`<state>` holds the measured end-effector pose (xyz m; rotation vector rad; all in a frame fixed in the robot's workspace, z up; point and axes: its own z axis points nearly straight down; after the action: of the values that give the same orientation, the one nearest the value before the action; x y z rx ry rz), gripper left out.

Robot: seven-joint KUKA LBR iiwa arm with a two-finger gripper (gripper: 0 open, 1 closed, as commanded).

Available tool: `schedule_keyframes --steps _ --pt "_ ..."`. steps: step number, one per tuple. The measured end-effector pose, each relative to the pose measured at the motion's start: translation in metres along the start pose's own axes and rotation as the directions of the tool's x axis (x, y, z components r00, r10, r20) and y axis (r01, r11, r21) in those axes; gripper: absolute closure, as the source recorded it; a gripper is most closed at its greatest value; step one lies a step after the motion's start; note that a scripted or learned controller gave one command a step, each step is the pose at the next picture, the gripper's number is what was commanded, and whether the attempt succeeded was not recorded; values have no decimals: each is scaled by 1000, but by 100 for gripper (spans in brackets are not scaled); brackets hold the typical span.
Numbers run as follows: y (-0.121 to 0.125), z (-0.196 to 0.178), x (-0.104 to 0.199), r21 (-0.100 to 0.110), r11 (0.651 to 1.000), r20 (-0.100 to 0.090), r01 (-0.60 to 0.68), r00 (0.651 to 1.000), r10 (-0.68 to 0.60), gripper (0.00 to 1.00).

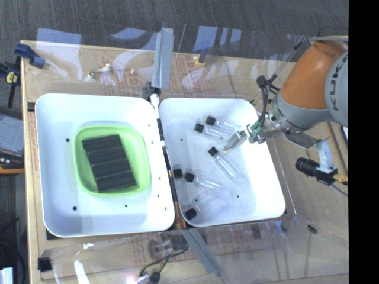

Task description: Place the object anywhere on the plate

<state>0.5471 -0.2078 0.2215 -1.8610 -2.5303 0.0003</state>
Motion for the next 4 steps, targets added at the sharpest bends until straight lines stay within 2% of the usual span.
schedule_keyframes --steps 1,2,3,4 --pt "31 -42 -13 -1 999 0 34 999 -34 0" --pt "60 -186 -21 -3 1000 1 27 1000 -27 0" --pt "74 -83 46 3 999 -1 50 999 -50 0" --pt "21 -160 -7 -2 998 1 66 998 -66 0"
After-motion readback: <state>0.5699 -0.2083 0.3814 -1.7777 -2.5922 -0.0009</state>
